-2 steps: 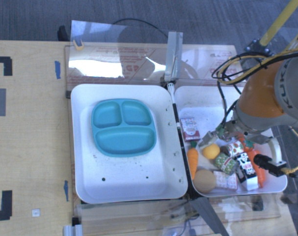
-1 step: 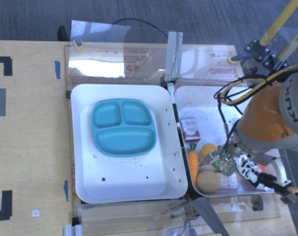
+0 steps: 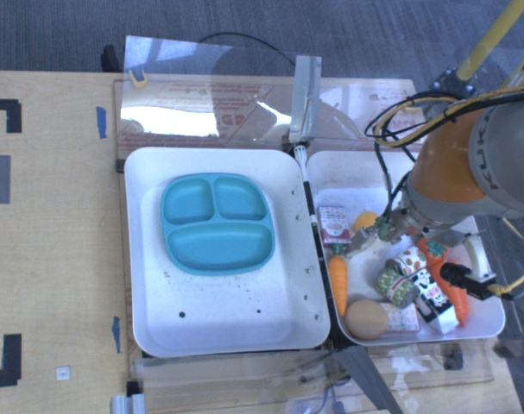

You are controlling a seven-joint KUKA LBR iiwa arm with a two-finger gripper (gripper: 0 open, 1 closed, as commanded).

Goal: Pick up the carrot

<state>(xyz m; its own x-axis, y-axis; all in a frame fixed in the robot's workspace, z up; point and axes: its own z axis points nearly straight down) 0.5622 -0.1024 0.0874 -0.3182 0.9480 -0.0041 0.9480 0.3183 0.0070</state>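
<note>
The gripper [image 3: 389, 228] hangs low over the middle of the right bin [image 3: 486, 322], its dark fingers buried in clutter below the arm's orange band [image 3: 443, 172], and whether they are spread or pinched together cannot be told from this slant; nothing can be seen between them, so no grasp can be claimed. Just to its left lies a small red-and-white packet [image 3: 334, 222], and a yellow-orange piece [image 3: 366, 222] sits right beside the wrist. Below that, the carrot [image 3: 337, 285] lies lengthwise along the bin's left wall, near the gripper but apart from it, resting on the bin floor. Close by it are a tan egg-shaped item [image 3: 366, 319], a green patterned bundle [image 3: 398, 284] and a black-and-white carton [image 3: 435, 296], with another orange-red piece [image 3: 445, 279] toward the bin's right side (possibly a second carrot-like toy, hard to tell). The left bin [image 3: 149, 300] holds a blue divided plate [image 3: 217, 222]. By my reading the task is barely begun: the arm is down in the correct bin, yet the carrot remains ungrasped, so lining up over it, closing on it and lifting are all left to do.
</note>
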